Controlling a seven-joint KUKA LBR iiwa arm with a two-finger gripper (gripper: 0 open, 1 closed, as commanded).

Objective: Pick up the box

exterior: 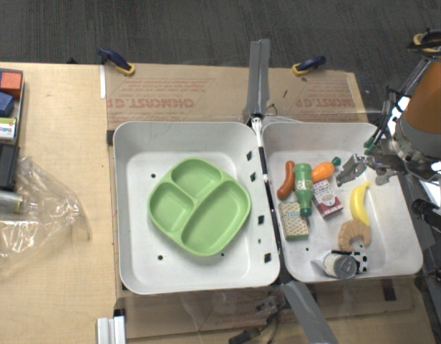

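Observation:
The box [327,198] is small, red and white, and lies flat in the middle of the right bin [392,267]. It rests between a green bottle [303,188] on its left and a banana [359,203] on its right. My gripper [365,174] hovers above the bin's upper right part, up and to the right of the box and apart from it. It is open, with nothing between its fingers [347,172]. The arm [421,113] comes in from the right edge.
Around the box lie a sausage [286,180], a carrot [323,170], a tan patterned pack [294,221], a bread piece [354,233] and a can [343,265]. The left bin [134,264] holds a green divided plate [199,206]. Blocks and plastic wrap [27,206] sit far left.

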